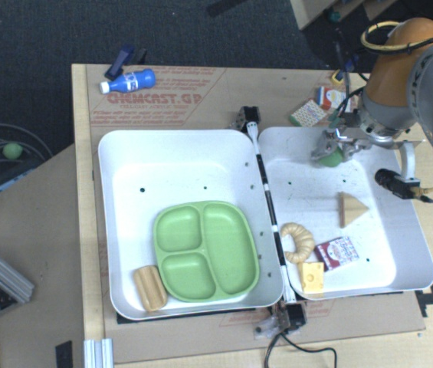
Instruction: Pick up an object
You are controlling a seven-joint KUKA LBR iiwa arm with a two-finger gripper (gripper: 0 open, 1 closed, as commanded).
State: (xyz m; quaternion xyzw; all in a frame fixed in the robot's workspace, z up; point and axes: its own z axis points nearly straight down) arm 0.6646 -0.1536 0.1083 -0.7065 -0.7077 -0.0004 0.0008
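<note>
A small green object [327,156] lies at the far edge of the right bin [400,271], directly under the tool [342,140]; whether the tool has closed on it or stands open I cannot tell. Nearer the camera than the tool, in the same bin, lie a tan wedge [351,208], a pretzel-like ring [298,241], a red packet [337,252] and a yellow block [313,277]. To the left of the tool, the left bin [116,205] holds a green divided plate [204,250] and a tan block [150,287], and a blue bottle [128,81] lies on the worktop [201,90] behind.

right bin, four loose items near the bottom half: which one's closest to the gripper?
The tan wedge. It lies highest in the right bin, just below the gripper. The ring-shaped pastry, red packet and yellow block all sit farther down.
</note>
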